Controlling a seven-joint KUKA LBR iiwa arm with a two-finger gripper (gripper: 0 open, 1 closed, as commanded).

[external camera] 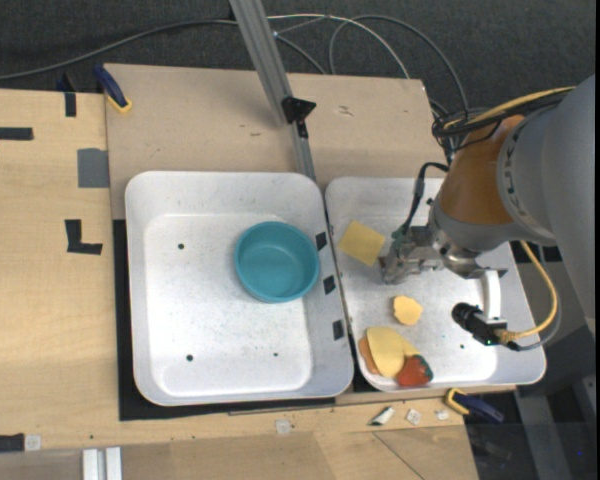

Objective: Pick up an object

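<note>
Grasping looks nearest at the pale yellow wedge (pixel 362 242), which lies flat on the floor of the right bin (pixel 510 368), close to that bin's left wall. Our gripper (pixel 396 268) hangs just beside its lower right corner, low over the bin; from this slanted look we cannot tell how the claw is set, and we see nothing lodged in it. We judge the wedge to be a light toy piece, probably foam or hollow plastic, stiff enough to keep its shape yet smooth enough to skate across the white floor if nudged sideways. We would take it across its narrower span, with contact on the two long flat edges, coming straight down so neither side gets shoved first. Other candidates sit lower in the same bin: a small yellow-orange lump (pixel 407 310) near the middle, and a yellow slice (pixel 385 349) touching a red piece (pixel 415 371) at the front edge. Those two are crowded together, so we rate them harder to separate cleanly. A teal bowl (pixel 276 260) stands alone in the left bin (pixel 160 368); we think its rounded wall offers a rim pinch only, and it lies well apart from our arm.
</note>
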